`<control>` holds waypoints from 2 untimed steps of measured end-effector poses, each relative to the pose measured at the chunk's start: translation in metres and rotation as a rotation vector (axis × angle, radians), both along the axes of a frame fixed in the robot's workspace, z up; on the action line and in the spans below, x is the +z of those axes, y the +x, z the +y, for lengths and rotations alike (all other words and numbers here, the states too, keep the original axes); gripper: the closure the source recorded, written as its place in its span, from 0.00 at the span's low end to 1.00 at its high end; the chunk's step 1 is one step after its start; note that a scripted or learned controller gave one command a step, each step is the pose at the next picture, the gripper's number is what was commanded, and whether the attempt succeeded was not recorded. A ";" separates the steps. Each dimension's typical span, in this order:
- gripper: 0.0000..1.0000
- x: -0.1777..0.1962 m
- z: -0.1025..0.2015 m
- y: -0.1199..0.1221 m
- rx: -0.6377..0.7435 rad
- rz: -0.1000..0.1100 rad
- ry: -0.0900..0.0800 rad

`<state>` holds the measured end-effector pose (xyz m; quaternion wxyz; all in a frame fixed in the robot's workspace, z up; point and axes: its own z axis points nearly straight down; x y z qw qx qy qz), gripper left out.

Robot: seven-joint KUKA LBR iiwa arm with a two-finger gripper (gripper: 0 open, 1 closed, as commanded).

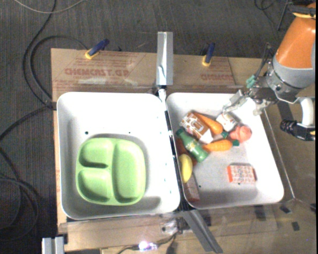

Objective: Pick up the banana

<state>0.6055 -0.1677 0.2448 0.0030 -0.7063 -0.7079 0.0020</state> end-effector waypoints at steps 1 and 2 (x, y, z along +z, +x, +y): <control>0.00 -0.142 0.013 -0.071 0.340 -0.001 0.003; 0.00 -0.154 0.063 -0.094 0.109 -0.029 -0.011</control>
